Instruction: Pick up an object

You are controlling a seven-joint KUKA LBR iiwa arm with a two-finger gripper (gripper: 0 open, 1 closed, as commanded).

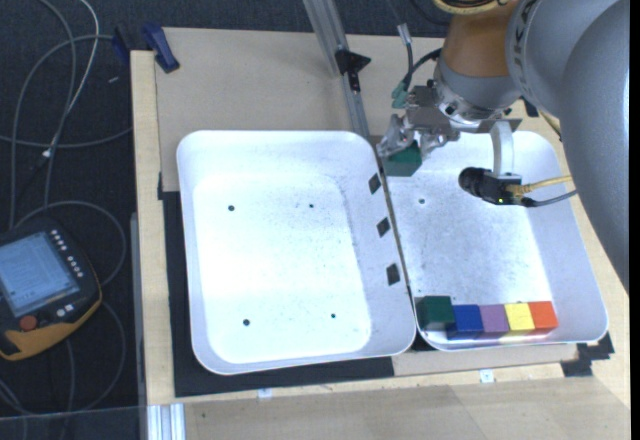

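My gripper (403,150) hangs over the far left corner of the right bin (560,238), close to the wall between the two bins. A small dark green block (404,164) sits between its fingers, and the gripper is shut on it. Along the right bin's near edge lies a row of blocks: green (434,310), blue (466,320), purple (495,318), yellow (518,316) and orange (542,314).
The left bin (200,228) lies beside the right one, sharing a ridge with black clips (384,226). A metal pole (320,8) slants up behind the bins. A black camera unit (485,184) hangs from the wrist. A teach pendant (40,278) lies off the bench at left.
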